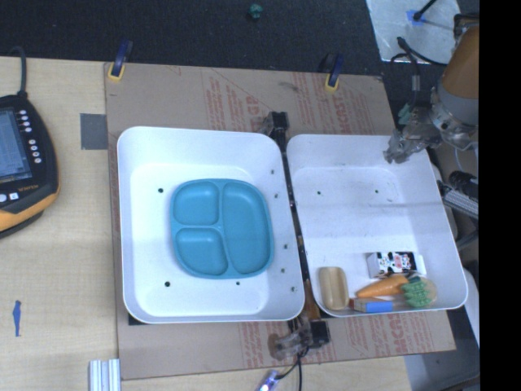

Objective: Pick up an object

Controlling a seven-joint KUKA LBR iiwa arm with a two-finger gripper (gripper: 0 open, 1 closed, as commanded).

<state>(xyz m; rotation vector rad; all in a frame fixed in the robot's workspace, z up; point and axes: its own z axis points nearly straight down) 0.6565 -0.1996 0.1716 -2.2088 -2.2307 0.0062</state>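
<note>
Hovering at the right bin's (pixel 370 218) far right corner, the gripper (pixel 400 147) is being blurred; its opening cannot be told. A toy carrot (pixel 389 287) is being crowded against the near edge.

Arm at the view's right edge, gripper (pixel 400 147) low at upper right.
Grey wrist reaches in from the right, orange band above it partly cut off by the frame edge. Gripper tip points toward the lower left; its detail is too small and blurred to resolve.
</note>
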